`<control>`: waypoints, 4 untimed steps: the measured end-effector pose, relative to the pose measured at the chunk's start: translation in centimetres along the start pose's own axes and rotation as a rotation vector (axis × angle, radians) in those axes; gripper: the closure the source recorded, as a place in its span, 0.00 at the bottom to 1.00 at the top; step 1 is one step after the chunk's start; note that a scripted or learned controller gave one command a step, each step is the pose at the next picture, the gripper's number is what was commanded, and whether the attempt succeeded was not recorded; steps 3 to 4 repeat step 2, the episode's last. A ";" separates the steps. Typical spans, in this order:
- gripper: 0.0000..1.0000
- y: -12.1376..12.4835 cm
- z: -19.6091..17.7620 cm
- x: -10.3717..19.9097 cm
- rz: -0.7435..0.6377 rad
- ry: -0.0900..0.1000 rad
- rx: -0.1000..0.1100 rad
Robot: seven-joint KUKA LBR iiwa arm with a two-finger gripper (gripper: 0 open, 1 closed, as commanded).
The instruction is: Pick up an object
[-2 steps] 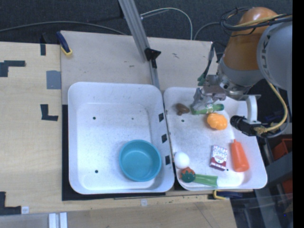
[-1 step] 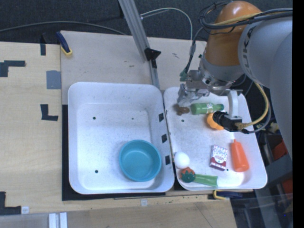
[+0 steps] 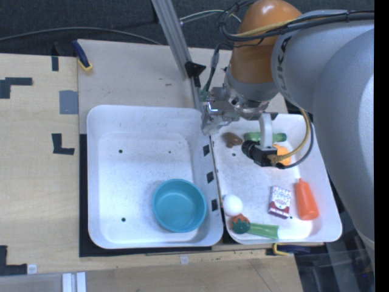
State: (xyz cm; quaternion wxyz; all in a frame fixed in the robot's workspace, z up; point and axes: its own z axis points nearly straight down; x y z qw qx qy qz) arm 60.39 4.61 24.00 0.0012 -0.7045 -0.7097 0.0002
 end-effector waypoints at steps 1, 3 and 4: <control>1.00 1.7 -0.4 4.7 0.001 0.000 -0.002; 0.00 1.6 -0.3 4.3 0.005 -0.003 0.000; 0.00 1.6 -0.3 4.3 0.005 -0.003 0.000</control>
